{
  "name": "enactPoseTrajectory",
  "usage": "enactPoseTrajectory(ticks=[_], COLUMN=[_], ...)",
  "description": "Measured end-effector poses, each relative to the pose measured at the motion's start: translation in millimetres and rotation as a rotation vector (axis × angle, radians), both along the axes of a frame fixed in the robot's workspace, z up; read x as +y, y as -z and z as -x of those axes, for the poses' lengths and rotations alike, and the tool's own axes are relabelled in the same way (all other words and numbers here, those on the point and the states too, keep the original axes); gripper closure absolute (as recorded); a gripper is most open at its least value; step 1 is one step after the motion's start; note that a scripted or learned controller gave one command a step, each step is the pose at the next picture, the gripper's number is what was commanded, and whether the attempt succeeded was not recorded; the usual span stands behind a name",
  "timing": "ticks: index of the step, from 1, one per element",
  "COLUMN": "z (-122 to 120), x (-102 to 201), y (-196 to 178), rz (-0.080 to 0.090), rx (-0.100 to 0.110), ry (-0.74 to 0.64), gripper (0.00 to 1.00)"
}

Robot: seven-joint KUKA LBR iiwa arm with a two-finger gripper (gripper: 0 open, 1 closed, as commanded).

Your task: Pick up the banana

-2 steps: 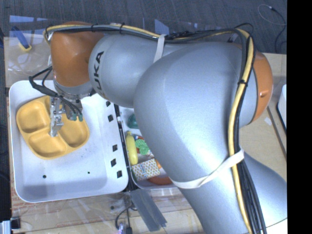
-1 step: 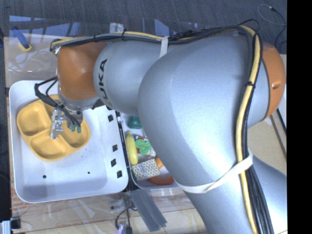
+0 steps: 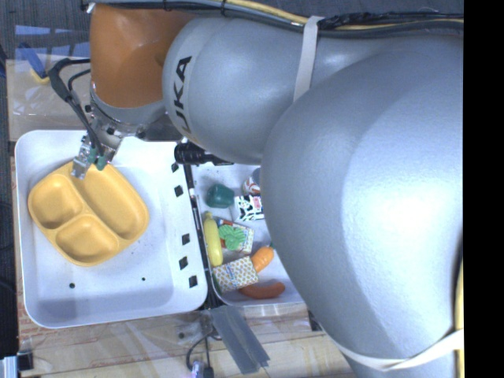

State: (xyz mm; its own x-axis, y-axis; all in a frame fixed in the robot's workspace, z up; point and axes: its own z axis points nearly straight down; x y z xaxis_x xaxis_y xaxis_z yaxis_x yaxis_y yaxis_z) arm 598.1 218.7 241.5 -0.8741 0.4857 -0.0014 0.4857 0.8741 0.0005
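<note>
The arm [image 3: 331,156] is the largest thing we see: its grey body covers the upper and right parts of the view, and it hides most of the right bin [image 3: 277,298]. Its orange band [image 3: 130,46] sits near the top left, above the wrist. The left bin [image 3: 102,305] lies wide and white on the bench [image 3: 118,349], which shows as a wooden strip along the bottom edge. In that bin, toward its far left corner, we see a yellow tray [image 3: 87,209] with three hollows, lying flat and tilted against the bin's sides. The end effector [image 3: 88,162] hangs over the far edge of the tray, at or just above its rim; we cannot tell whether it is released or clenched, and we see nothing held in it. In the visible strip of the right bin, small things crowd together. The banana [image 3: 213,241] lies along the bin's left wall, lengthwise, well apart from the end effector. Just beside it on the right is a green packet [image 3: 235,236]; a patterned box [image 3: 235,274] lies toward the near edge. A red sausage [image 3: 262,290] lies at the near edge, an orange carrot [image 3: 263,257] just above it, a teal piece [image 3: 220,194] and a black-and-white piece [image 3: 251,206] farther back.
</note>
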Motion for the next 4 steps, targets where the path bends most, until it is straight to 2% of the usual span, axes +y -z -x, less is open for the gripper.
enactPoseTrajectory(ticks=[1,2,3,4], z=[-21.0,47.6,53.3,73.0], x=[1.0,-43.5,0.5,-10.0], y=[53.1,54.1,45.2,-43.8], rz=[0.002,0.001,0.0,0.0], rx=[0.004,0.003,0.002,0.002], ry=[0.039,-0.13,0.335,0.315], gripper=[1.0,1.0,1.0,1.0])
